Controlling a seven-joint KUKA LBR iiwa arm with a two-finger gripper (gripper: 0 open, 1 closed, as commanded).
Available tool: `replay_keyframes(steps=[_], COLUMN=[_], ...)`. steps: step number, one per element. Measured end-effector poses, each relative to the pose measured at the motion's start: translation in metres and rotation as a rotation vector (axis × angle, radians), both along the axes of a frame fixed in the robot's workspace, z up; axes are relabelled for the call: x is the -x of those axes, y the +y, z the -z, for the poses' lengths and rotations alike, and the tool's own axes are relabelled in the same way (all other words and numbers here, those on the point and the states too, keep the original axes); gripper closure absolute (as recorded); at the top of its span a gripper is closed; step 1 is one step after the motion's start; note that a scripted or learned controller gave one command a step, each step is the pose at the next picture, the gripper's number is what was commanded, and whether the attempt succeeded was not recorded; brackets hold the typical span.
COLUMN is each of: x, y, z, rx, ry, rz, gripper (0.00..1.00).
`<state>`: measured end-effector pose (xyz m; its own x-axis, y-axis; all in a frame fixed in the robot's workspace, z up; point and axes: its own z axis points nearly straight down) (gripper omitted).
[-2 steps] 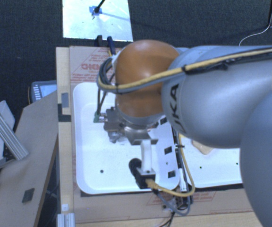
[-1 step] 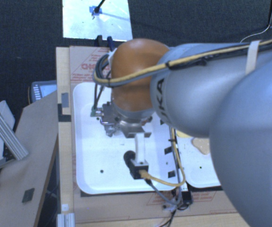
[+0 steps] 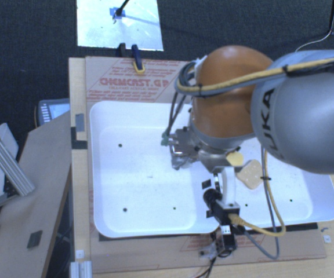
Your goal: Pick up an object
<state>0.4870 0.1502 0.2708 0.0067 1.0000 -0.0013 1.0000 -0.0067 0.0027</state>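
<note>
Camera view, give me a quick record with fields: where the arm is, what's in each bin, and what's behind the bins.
arm: grey KUKA arm with its orange band, reaching in from the right over the divide between the two bins
gripper: hidden under the wrist; state cannot be told
left bin: white, only small dark specks showing
right bin: a tan flat object and a small yellow piece beside it, close to the arm
behind bins: cardboard sheet with red print, blue and yellow clamp
</note>
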Motion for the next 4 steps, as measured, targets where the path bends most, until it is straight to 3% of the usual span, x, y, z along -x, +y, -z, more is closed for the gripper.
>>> replay_keyframes(steps=[1,2,3,4], x=[0.000,-0.023,0.001,-0.008], y=[-0.099,-0.108,-0.034,-0.008], z=[0.036,-0.092,-0.130,-0.273], rx=[0.003,-0.002,-0.004,-0.008], ry=[0.005,-0.015,-0.003,-0.016], rz=[0.004,-0.010,-0.018,-0.014], gripper=[1.00,1.00,1.00,1.00])
